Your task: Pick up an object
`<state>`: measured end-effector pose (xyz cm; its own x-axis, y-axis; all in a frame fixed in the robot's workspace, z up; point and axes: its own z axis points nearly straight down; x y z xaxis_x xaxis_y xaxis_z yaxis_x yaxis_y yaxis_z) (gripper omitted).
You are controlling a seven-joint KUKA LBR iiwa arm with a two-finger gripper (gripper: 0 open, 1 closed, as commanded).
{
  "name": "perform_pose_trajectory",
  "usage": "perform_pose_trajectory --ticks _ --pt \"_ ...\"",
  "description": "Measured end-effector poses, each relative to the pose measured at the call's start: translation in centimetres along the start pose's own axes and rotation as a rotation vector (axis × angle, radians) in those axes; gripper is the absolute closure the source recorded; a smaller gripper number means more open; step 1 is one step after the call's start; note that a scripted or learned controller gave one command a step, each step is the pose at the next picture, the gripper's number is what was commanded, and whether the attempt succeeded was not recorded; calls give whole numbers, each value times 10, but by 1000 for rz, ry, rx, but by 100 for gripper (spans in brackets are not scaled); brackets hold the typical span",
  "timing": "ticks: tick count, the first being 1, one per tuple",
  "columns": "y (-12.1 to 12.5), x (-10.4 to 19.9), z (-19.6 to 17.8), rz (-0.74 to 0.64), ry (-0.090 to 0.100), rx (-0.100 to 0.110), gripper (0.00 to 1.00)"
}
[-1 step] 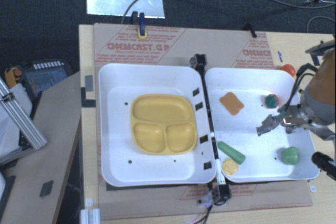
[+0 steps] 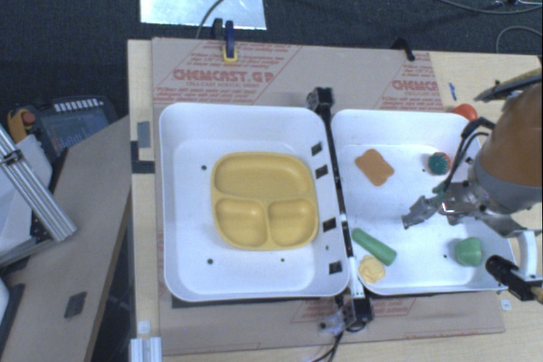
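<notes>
The right bin (image 2: 399,125) holds an orange flat piece (image 2: 374,166), a small teal ball (image 2: 438,163), a green cylinder (image 2: 374,246), a yellow lump (image 2: 371,269) and a green rounded piece (image 2: 468,251). A red-orange object (image 2: 464,110) lies at the bin's far right rim. My gripper (image 2: 422,212) hangs over the middle of the right bin, to the left of the green rounded piece and right of the green cylinder. Nothing shows between its fingers.
The left bin (image 2: 182,182) carries a yellow compartment tray (image 2: 260,199). A black divider with clips (image 2: 329,182) runs between the bins. The arm's grey body (image 2: 513,157) covers the right bin's right side. Cables cross the dark floor behind the bench.
</notes>
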<state>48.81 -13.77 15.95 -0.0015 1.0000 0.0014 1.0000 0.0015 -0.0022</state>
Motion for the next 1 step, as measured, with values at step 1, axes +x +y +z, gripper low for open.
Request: perform_pose_trajectory --ticks 1 --pt "9 -3 55 1 0 0 0"
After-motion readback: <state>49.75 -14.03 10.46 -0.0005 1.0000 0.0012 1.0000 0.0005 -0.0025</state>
